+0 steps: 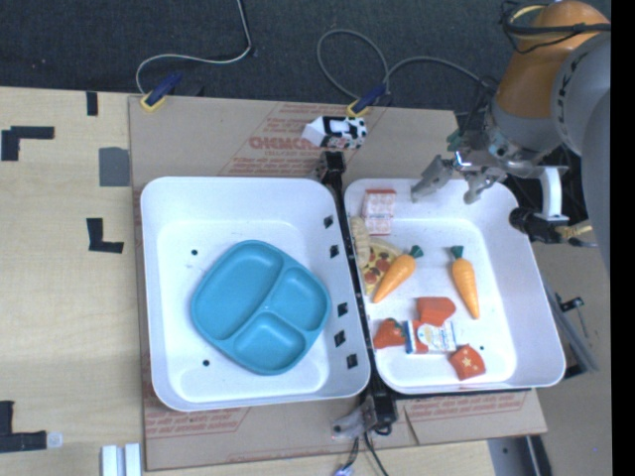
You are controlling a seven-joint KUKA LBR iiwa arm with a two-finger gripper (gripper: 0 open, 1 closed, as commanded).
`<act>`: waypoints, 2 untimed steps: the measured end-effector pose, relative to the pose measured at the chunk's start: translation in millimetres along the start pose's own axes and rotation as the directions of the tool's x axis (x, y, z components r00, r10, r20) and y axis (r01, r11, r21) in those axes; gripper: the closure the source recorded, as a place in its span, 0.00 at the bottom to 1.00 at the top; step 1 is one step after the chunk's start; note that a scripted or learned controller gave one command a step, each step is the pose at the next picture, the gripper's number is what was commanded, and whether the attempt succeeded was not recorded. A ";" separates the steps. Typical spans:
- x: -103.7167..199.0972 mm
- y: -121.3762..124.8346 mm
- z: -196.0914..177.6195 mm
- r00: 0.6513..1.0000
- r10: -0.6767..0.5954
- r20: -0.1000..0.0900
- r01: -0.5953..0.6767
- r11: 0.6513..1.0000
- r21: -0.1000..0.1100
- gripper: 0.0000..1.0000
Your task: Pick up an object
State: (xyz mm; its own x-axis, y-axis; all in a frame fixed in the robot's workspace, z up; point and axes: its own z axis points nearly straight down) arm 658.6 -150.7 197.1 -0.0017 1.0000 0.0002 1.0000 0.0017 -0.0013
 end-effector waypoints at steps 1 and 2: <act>-42.0 -42.7 110.5 1.000 0.001 0.001 -0.001 1.000 -0.003 0.00; -73.9 -88.1 110.1 1.000 0.001 0.004 -0.001 1.000 -0.006 0.00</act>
State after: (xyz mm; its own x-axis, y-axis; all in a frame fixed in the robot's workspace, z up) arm 570.5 -224.7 87.1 -0.0006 1.0000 -0.0035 1.0000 0.0007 0.0047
